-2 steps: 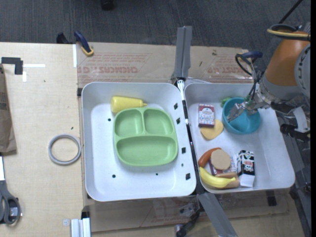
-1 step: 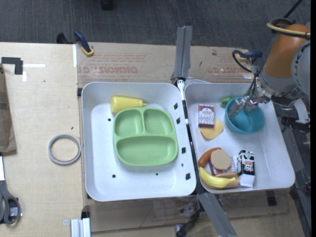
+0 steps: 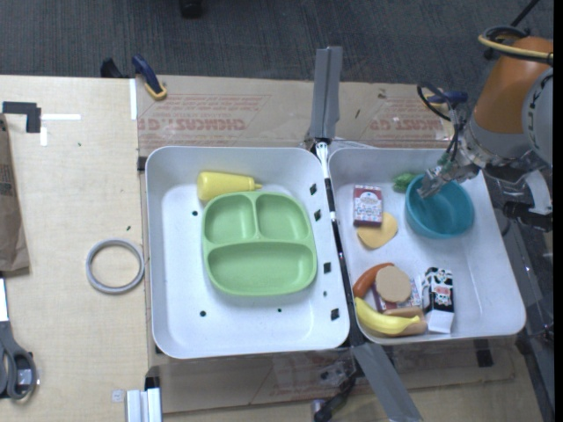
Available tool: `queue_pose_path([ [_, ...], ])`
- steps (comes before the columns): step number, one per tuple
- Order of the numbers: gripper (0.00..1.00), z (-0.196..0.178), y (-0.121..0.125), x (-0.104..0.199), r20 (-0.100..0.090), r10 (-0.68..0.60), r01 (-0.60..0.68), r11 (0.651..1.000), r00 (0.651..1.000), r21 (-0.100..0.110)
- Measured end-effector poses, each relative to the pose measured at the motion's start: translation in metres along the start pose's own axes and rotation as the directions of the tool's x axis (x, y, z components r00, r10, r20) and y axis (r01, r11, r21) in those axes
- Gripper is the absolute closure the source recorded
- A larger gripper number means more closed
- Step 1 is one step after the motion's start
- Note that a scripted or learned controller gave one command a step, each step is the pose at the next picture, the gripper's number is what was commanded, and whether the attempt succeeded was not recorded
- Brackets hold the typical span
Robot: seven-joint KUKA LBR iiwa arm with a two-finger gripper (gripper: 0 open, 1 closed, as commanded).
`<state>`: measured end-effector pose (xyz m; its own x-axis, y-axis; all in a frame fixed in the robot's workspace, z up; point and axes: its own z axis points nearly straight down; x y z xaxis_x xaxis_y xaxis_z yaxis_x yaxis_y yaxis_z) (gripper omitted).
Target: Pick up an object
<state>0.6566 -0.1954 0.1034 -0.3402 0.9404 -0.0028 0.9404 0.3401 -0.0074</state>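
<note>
Two white bins fill the middle of the frame. The left bin [image 3: 167,262] holds a green divided plate [image 3: 259,244] at its centre, with a yellow cone-shaped toy [image 3: 224,183] just beyond the plate's upper left edge, its long axis running left to right.

The right bin [image 3: 506,271] holds the smaller things. A blue bowl [image 3: 444,214] sits in its upper right part, with a small green item [image 3: 403,181] at the bowl's upper left. Left of the bowl stands a red carton [image 3: 368,205], and a flat yellow cheese-like slice [image 3: 376,232] lies just below it. At the bin's lower edge lie a banana [image 3: 387,321], a round sandwich-like toy [image 3: 393,285] and a black-and-white milk carton [image 3: 438,299], packed close together.

The arm [image 3: 515,86] comes in from the upper right of the frame, and its gripper [image 3: 434,185] hangs over the upper left rim of the blue bowl. The tips are small and dark against the bowl, so I cannot tell how the jaws stand, and nothing can be seen held between them.

By my reading the bowl is the nearest candidate: it lies directly beneath and slightly to the lower right of the tips. The rim is the likely place to grasp, so the jaws would need to straddle the wall, one tip inside and one outside. The green item just to the left is the next nearest.
</note>
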Motion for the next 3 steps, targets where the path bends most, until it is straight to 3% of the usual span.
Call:
queue_pose_path([
  [1,0.0,0.002,-0.004,0.0,-0.008,0.002,-0.001,1.0,1.0,0.015],
  [2,1.0,-0.009,-0.002,-0.001,0.0,0.001,-0.001,1.0,1.0,0.005],
  [3,1.0,-0.14,0.017,0.055,-0.002,0.155,-0.155,0.988,0.988,-0.007],
])
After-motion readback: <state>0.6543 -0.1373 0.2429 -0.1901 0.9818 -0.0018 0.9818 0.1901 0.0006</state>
